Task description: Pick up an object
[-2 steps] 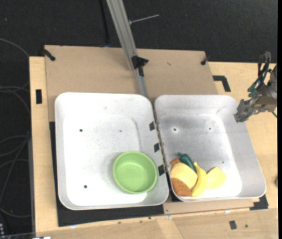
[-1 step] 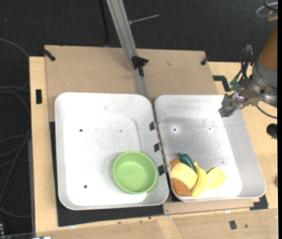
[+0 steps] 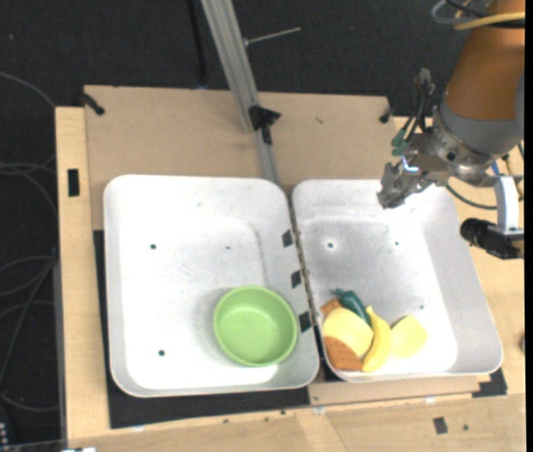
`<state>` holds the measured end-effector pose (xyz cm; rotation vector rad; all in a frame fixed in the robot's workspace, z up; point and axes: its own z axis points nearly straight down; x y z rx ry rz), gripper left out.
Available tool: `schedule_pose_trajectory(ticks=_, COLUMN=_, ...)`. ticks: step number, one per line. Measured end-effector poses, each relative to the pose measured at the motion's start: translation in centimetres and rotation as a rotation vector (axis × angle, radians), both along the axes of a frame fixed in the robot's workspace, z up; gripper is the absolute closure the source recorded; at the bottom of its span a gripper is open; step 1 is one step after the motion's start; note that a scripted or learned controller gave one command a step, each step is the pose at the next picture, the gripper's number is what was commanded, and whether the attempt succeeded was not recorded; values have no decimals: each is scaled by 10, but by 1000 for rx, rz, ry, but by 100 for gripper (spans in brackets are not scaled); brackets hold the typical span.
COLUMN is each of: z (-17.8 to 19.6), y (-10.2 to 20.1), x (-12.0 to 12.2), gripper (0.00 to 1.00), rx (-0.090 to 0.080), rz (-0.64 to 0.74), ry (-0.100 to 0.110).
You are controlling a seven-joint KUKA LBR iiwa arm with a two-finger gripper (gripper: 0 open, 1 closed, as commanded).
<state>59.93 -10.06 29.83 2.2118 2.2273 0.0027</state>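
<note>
- Gripper (image 3: 394, 194) sits over the far rim of the right bin (image 3: 436, 234), near its back edge. Nothing between the fingers; can't tell whether they are open or shut, too small and dark.
- Grey arm with orange band (image 3: 488, 55) comes in from upper right, above and behind the fingers.
- Pickable objects all sit well apart from the fingers, clustered at the near-left corner of the right bin, on the opposite end of the bin floor.
- Cluster: yellow banana (image 3: 378, 339) curved through the middle, a yellow-and-brown rounded piece (image 3: 344, 339) touching its left side, a yellow lump (image 3: 409, 336) just beside its right, a dark green piece (image 3: 349, 301) poking out at the far side.
- These items touch or overlap; the cluster is tight against the bin's left wall.
- Bare bin floor lies between fingers and cluster, no obstruction there.
- Left bin (image 3: 172, 224) holds a green bowl (image 3: 255, 325), upright, near its front-right corner, well away from the fingers.
- Metal pole (image 3: 234, 55) slants up from the gap between the bins, left of the fingers.
</note>
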Motion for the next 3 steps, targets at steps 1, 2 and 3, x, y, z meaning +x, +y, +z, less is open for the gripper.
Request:
schedule_pose_trajectory(ticks=1, z=-6, y=56, x=20, gripper=100, rx=0, rz=0, ry=0)
schedule_pose_trajectory(ticks=2, z=-10, y=101, x=35, gripper=100, rx=0, rz=-5, ry=2)
schedule_pose_trajectory(ticks=3, z=-23, y=141, x=61, gripper=100, rx=-2, rz=-3, ry=1)
